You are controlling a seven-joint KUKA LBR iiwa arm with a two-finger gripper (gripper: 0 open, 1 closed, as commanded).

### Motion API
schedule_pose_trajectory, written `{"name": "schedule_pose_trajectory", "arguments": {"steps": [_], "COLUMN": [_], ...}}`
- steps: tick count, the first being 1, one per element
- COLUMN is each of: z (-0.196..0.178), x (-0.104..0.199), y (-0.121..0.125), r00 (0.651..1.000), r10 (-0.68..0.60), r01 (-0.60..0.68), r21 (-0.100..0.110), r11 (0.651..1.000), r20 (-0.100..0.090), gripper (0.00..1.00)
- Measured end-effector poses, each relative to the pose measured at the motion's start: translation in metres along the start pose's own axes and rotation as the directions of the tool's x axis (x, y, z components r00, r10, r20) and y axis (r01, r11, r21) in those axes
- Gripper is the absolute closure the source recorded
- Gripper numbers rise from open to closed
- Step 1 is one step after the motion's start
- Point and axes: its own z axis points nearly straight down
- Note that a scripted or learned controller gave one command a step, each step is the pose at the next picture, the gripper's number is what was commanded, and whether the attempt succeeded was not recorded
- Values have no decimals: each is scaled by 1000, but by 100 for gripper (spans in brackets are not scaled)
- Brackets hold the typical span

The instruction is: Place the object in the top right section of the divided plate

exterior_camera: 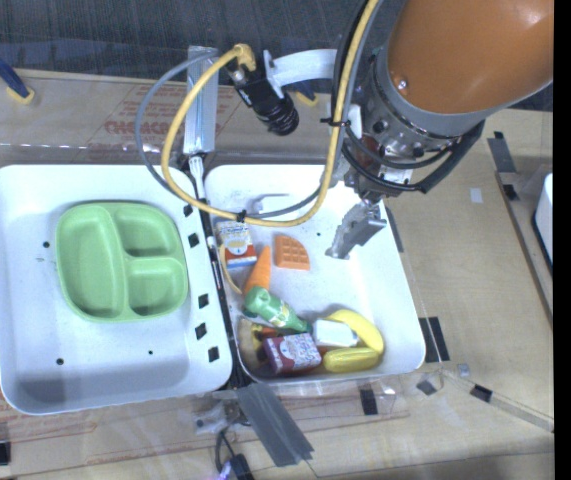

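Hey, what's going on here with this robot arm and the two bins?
The arm's gripper hangs over the right bin, above a pile of toy food: an orange waffle piece, a carrot, a banana. Nothing sits between its fingers. The green divided plate in the left bin has nothing in its sections yet.

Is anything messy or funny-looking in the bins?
Nothing looks broken or spilled. The toy food is just heaped along the right bin's near-left side, with the banana and ketchup packet overlapping. The green divided plate lies flat.
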Motion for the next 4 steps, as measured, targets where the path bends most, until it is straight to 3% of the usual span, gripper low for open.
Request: {"name": "schedule_pose_trajectory", "arguments": {"steps": [1,3,4], "z": [-1,-1,0], "x": [28,62,4], "y": [82,166,98], "r00": [1000,1000,954], "r10": [0,-3,301], "r01": [0,3,-301], "r21": [2,6,-6], "r11": [1000,1000,954], "r20": [-4,-7,7], "gripper": [0,0,0]}}
